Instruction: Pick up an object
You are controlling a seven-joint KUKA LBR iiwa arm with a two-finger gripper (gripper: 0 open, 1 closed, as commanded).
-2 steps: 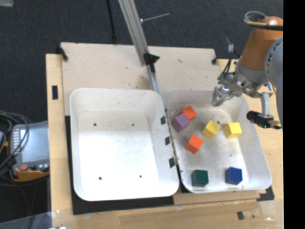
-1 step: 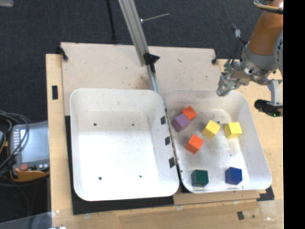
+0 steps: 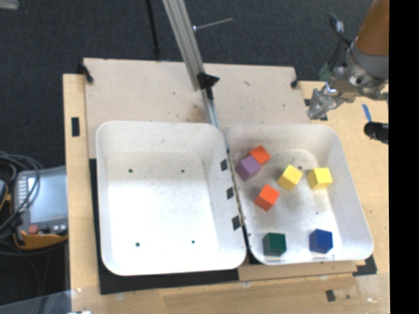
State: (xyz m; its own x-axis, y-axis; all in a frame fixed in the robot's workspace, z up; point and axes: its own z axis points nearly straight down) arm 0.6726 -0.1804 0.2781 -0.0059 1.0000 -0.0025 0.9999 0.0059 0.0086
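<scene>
Camera view: nearest in the right bin (image 3: 350,195) are seen a green cube (image 3: 275,244) and blue cube (image 3: 321,241); farther, an orange cube (image 3: 266,197), two yellow cubes (image 3: 291,177) (image 3: 319,178), a purple cube (image 3: 248,167) touching another orange cube (image 3: 260,155). Beyond the rim, the tool (image 3: 319,106) is held above the table (image 3: 262,90); its grip state cannot be told.

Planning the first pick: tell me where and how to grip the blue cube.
Grip the blue cube across two opposite side faces, coming straight down from above. It sits flat near the right bin's front wall, well apart from the green cube, so the fingers probably have room.
</scene>
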